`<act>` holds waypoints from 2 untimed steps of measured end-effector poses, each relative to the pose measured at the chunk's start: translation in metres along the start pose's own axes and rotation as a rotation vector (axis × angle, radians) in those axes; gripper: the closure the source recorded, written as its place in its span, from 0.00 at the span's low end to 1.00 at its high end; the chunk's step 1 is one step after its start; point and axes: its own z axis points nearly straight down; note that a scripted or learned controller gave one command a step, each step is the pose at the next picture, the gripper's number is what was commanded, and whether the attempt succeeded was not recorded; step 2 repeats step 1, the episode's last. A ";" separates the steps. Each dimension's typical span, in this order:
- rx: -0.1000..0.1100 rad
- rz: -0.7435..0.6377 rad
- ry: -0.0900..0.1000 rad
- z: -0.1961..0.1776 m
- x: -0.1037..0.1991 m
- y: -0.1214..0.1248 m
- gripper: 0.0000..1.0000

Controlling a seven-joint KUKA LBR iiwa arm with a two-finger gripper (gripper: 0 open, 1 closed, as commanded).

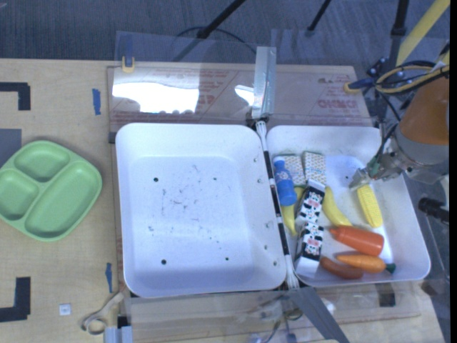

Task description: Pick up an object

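Toys crowd the right bin [418, 245]: a blue bottle [284, 186] along its left wall, a black-and-white carton [311, 224] beside it, a banana [333, 207], a corn cob [369, 205] — and an orange pepper [355, 239] above a carrot [364, 262].

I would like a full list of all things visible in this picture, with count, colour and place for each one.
white bins: 2, white, side by side on the bench
corn cob: 1, yellow, right bin, under the gripper
banana: 1, yellow, right bin, middle
carrots: 2, orange, right bin, near front
blue bottle: 1, blue, right bin, left side
cow-pattern box: 1, black and white, right bin, beside the bottle
divided plate: 1, green, on the bench left of the bins
gripper: 1, grey, over the right bin's far right part
arm: 1, grey with orange band, from the right
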 end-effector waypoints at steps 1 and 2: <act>0.006 0.055 0.000 -0.122 0.044 0.086 1.00; 0.006 0.055 0.000 -0.122 0.044 0.086 1.00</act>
